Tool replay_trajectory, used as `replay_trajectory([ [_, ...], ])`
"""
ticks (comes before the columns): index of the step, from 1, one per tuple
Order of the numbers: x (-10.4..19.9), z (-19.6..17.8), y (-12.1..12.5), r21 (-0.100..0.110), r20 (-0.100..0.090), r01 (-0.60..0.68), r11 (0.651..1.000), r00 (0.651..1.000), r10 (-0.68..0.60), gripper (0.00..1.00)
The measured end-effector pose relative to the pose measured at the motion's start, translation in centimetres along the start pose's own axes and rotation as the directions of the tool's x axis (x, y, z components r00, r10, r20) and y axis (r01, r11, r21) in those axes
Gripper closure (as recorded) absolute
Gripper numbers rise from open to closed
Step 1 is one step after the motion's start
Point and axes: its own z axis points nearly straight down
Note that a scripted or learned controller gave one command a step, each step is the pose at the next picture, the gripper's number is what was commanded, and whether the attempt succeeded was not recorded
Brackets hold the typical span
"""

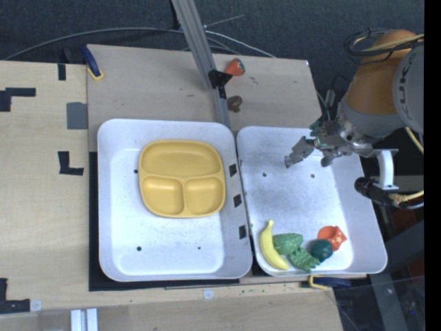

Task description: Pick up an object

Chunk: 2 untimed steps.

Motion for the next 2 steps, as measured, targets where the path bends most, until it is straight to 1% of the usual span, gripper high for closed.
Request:
replay_trajectory([
  [1, 0.0, 0.0, 0.0, 0.0, 0.0, 0.0, 1.0, 1.0, 0.0, 0.0],
  [2, -0.6, 4.6, 0.0, 0.004, 0.001, -0.002, 1.0, 1.0, 0.002, 0.0],
])
